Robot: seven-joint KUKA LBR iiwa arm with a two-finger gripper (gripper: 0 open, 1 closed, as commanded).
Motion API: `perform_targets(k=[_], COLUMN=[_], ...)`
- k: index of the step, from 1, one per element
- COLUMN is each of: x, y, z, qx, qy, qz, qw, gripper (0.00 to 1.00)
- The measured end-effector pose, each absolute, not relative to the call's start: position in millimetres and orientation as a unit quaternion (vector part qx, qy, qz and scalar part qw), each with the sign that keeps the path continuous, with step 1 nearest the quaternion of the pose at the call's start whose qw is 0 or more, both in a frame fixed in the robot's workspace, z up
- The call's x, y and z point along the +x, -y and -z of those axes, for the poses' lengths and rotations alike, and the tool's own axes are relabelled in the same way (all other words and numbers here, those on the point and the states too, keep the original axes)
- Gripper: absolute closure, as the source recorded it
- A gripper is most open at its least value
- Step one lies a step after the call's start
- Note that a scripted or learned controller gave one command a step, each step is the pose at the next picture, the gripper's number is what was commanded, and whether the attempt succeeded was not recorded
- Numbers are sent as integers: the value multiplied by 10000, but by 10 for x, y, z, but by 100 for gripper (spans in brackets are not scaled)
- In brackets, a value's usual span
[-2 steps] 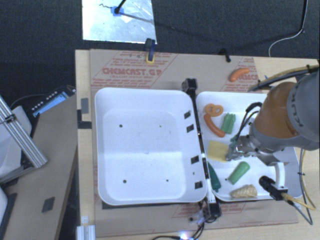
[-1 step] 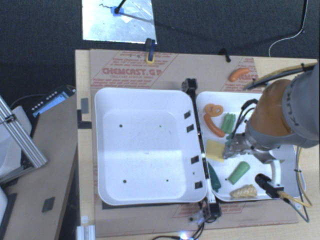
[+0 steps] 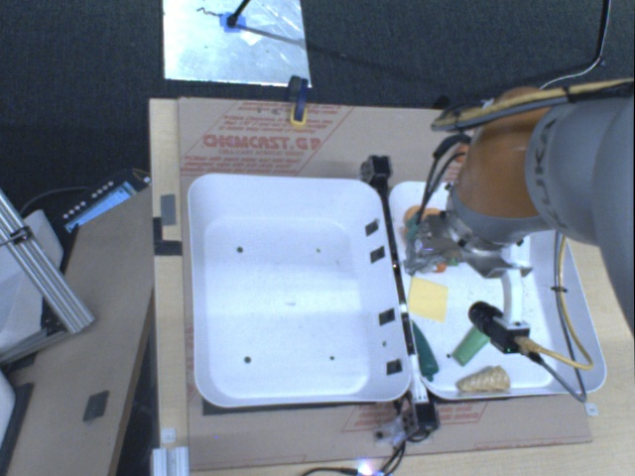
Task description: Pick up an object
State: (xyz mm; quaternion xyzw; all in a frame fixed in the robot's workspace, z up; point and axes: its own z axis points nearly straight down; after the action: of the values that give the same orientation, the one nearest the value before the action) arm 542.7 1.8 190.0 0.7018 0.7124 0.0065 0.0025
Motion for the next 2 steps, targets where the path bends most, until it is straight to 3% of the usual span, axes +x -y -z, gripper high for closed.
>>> perform_targets(k=[1, 2], x=[5692, 6260], y=[-979, -1383], z=[-2226, -2501], qx=[7019, 7041], qy=[-7123, -7101], qz=[-42, -39], qw=[3, 21], gripper=[100, 100])
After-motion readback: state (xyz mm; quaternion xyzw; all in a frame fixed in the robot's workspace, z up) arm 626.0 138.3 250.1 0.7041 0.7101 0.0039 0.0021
